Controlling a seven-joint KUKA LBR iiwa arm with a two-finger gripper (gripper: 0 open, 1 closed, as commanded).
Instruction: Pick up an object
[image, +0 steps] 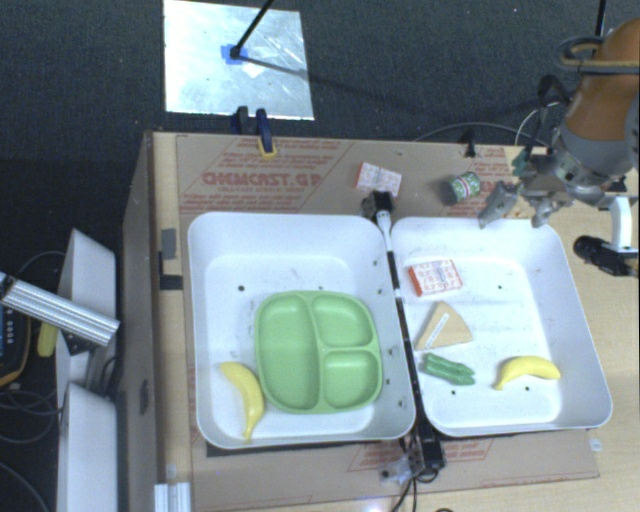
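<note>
An object to pick has not been chosen as far as one can tell: four small things lie in the right bin (585, 330), none of them between the fingers. From the camera above the bench, the gripper (521, 207) hangs over the far rim of that bin, its two fingers spread apart and holding nothing. Nearest below the jaws, toward the viewer and to their left, is a red and white packet (433, 276); further toward the viewer lies a pale wedge of cheese (445, 327), then a green pea pod (447, 369), and beside that, more directly in front of the jaws, a yellow banana (527, 371). Well off to the jaws' left, in the left bin (215, 255), a green divided plate (319, 351) lies with a second banana (245, 396) touching its near corner. A small tin can (463, 186) lies on the board just left of the jaws, outside both bins. By my judgement the task is barely begun: the descent, the closing and the lift are all left to do.
</note>
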